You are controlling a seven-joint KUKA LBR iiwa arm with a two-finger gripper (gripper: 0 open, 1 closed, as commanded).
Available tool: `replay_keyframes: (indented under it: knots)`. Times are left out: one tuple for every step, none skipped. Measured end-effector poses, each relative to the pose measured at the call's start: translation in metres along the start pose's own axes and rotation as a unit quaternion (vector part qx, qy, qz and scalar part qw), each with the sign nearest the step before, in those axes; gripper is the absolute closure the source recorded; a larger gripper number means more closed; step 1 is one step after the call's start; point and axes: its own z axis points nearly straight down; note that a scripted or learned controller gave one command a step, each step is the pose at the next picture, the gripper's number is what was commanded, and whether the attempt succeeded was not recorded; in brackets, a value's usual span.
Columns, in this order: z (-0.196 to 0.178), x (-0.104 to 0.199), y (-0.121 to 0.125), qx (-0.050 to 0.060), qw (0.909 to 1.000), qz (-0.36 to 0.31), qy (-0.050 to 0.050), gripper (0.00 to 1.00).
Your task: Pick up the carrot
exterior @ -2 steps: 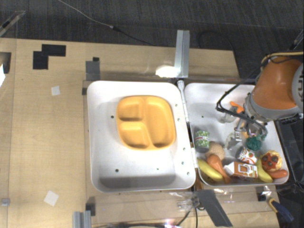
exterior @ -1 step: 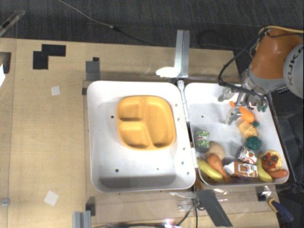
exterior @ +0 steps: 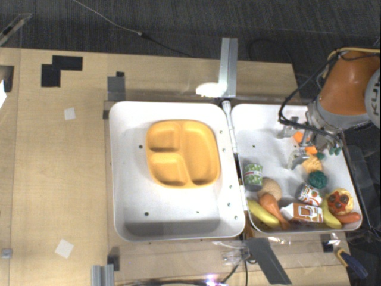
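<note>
An orange tapered carrot point(exterior: 271, 206) lies in the right bin point(exterior: 262, 130) near its front edge, between a banana point(exterior: 262, 214) and a tan round piece point(exterior: 271, 187). My gripper point(exterior: 302, 146) hangs over the far right part of that bin, well behind and to the right of this carrot. A small orange piece with a green end point(exterior: 311, 151) shows right at the gripper; I cannot tell whether it is held or lies under it. The orange-banded wrist point(exterior: 348, 88) hides what is behind it.
The right bin also holds a green can point(exterior: 253, 174), a yellow lemon point(exterior: 311, 164), broccoli point(exterior: 318, 179), a pizza slice point(exterior: 339, 201), a hot dog point(exterior: 349, 218) and a red and white pack point(exterior: 306, 213). A yellow divided tray point(exterior: 180, 152) sits in the left bin point(exterior: 128, 177).
</note>
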Motion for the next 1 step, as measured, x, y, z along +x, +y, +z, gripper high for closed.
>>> replay_keyframes:
  knots:
    - [-0.0013,0.0216,0.0251,0.000,1.0000,-0.005,-0.001,0.00]
